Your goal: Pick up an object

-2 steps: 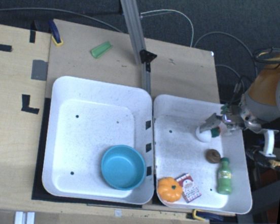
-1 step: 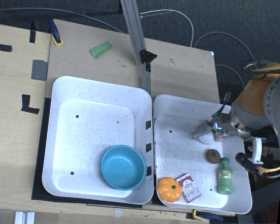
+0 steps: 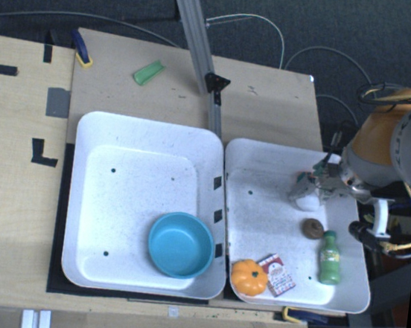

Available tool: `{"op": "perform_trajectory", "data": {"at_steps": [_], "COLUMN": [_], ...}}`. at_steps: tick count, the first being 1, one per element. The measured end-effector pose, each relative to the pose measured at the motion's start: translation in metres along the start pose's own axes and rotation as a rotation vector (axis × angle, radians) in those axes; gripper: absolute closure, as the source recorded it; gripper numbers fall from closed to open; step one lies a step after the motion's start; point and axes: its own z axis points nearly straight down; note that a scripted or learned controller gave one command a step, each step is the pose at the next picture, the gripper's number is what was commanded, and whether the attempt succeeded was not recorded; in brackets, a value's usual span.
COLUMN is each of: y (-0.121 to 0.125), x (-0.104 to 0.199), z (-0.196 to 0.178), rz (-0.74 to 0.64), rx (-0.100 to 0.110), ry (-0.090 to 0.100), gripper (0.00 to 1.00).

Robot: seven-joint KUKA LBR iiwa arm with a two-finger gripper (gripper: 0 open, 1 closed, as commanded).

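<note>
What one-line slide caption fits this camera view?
Grey arm's gripper reaches into right white bin near brown lump, green bottle, orange pumpkin.

You are looking at two white bins (image 3: pixel 90 182), each speckled with fine dark dots. A plain sky-blue bowl (image 3: pixel 180 244) is showing in the left one. In the right one a bright orange pumpkin (image 3: pixel 249 277) is wearing a small dark stem, a packet (image 3: pixel 277 275) is showing red and white print, a bottle (image 3: pixel 330 258) is glowing green, and a small lump (image 3: pixel 313 228) is looking dull brown. The worktop (image 3: pixel 9 171) is showing pale wood with black tape marks, and a green block (image 3: pixel 148 72) is lying on it. The arm (image 3: pixel 388 146) is showing grey and orange.
</note>
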Motion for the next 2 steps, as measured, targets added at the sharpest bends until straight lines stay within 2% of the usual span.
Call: {"op": "perform_trajectory", "data": {"at_steps": [1, 2], "y": [0.0, 0.002], "x": [0.004, 0.001], "z": [-0.043, -0.106], "rz": [0.002, 0.002], "rx": [-0.005, -0.007], "ry": [0.0, -0.001], "gripper": [1.0, 1.0]}}
